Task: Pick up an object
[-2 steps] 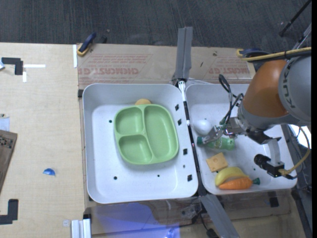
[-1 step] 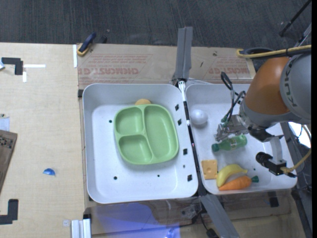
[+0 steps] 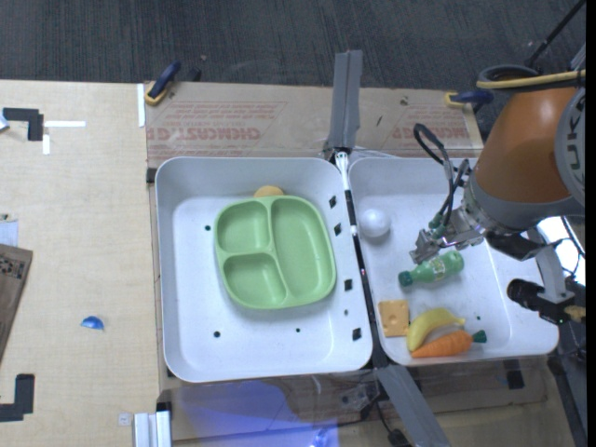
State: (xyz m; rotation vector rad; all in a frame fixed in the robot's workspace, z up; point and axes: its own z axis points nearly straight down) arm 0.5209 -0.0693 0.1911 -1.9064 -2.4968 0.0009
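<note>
- Pale wooden counter (image 3: 74,250) carries two white bins side by side, with dark carpet beyond its far edge.
- Gripper (image 3: 430,246) hangs low in the right bin (image 3: 521,329), just over the cap end of a green bottle (image 3: 432,269); I cannot tell its state.
- Bottle lies on its side near the middle of this bin.
- White ball (image 3: 373,223) sits near the bin's far left corner.
- Cracker (image 3: 394,318), banana (image 3: 434,325) and carrot (image 3: 447,344) lie together by the near edge.
- Left bin (image 3: 186,343) holds a green divided plate (image 3: 275,250), and a small yellow thing (image 3: 268,192) peeks behind it.
</note>
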